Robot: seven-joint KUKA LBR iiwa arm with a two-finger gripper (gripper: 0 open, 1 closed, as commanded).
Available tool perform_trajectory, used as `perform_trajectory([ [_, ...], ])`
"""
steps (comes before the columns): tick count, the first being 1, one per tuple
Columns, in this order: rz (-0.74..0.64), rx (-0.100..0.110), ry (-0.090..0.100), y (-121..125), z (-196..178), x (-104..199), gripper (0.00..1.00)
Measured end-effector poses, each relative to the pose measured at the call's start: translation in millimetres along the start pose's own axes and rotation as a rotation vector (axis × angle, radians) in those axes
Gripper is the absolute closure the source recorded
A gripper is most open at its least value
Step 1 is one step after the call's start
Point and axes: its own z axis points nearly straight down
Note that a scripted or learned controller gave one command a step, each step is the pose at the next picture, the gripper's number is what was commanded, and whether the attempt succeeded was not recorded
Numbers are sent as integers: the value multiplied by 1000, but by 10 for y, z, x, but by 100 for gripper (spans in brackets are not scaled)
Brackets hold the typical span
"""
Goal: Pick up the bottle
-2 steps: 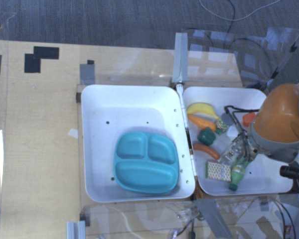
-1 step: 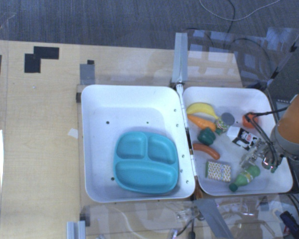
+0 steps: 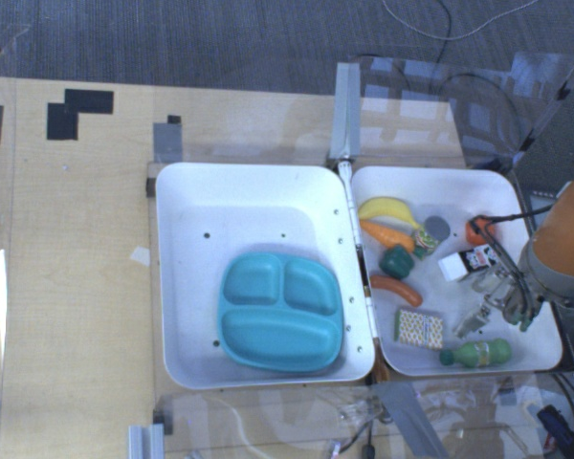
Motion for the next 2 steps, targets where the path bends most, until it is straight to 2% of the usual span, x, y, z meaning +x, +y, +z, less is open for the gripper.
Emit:
perform_trajectory([
  [1, 60, -1, 6, -48, 8, -30, 0],
  [2, 61, -1, 6, -53, 8, -32, 0],
])
